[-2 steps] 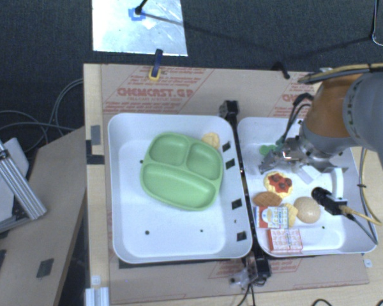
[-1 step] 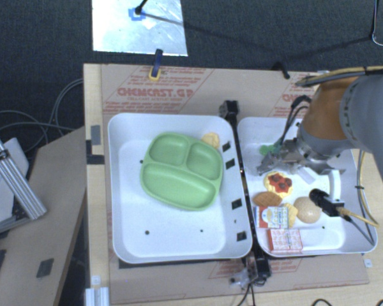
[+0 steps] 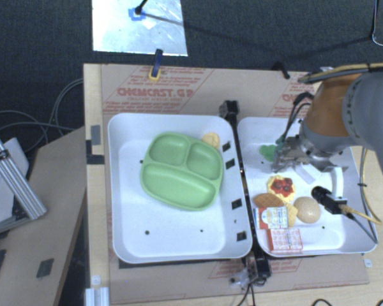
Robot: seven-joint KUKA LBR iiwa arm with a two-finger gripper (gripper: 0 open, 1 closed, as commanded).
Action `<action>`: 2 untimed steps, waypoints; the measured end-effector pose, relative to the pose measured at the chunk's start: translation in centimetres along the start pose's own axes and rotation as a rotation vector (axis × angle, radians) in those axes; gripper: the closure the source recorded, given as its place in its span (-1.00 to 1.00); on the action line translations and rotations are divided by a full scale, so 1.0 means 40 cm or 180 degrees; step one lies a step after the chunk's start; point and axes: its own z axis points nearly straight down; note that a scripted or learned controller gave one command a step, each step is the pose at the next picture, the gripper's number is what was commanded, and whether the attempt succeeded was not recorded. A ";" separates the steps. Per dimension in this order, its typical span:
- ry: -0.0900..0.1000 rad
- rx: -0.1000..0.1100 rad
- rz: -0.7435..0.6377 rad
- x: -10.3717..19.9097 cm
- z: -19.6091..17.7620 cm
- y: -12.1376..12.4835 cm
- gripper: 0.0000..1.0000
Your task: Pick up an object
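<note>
So the closest thing to the claw (image 3: 282, 159) is a small green item (image 3: 267, 150). It's a darker, more saturated green than the plate, kind of lumpy, and too small and too tucked against the claw to say what it actually is. It sits in the far left part of the right bin (image 3: 329, 236), right beside the claw on its left. I honestly can't tell if the claw is spread or pressed together, or whether it's got hold of anything, because the wrist blocks that bit. The arm (image 3: 364, 116) comes in from the right over the far side of that bin.

The rest of the right bin is bunched toward the near side:
- a little red-and-yellow piece (image 3: 281, 185) that looks like toy pizza, just near of the claw
- a brown bread-like piece (image 3: 268, 200) touching it
- a pale tan ball (image 3: 307, 210) to the right of those
- a white-and-red packet (image 3: 275, 217)
- a red patterned box (image 3: 286, 239) nearest of all

The left bin (image 3: 131, 231) holds a light green divided plate (image 3: 182, 171) with three sections, lying a bit crooked. A small yellow piece (image 3: 210, 138) sits at its far right edge.

Both bins sit on a printed cardboard sheet (image 3: 156, 93) on the surface.
</note>
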 end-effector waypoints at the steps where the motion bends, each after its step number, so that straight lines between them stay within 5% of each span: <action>1: -0.0004 -0.0013 -0.0009 -0.011 -0.135 0.029 1.00; 2: -0.0001 -0.0005 -0.0011 -0.001 -0.279 0.011 1.00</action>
